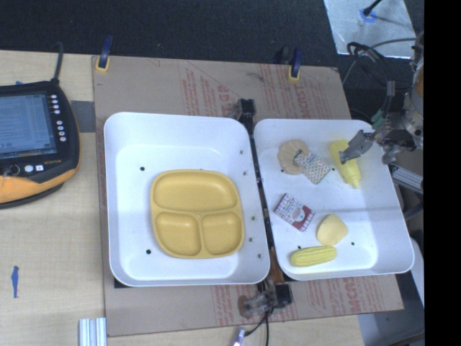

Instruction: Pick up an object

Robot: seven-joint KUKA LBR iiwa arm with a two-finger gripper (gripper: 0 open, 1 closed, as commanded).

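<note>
Now | gripper (358, 146) over yellow toy (346, 166) in right bin (403, 215) | jaw state unclear | likely light, smooth plastic | best grasped across narrow middle

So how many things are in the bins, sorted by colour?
Yellow: 4 (tray, corn, lemon-like lump, piece by the gripper)
Tan: 1 (round disc)
Red and white: 1 (packet)
Grey patterned: 1 (packet)
Total: 7
</note>
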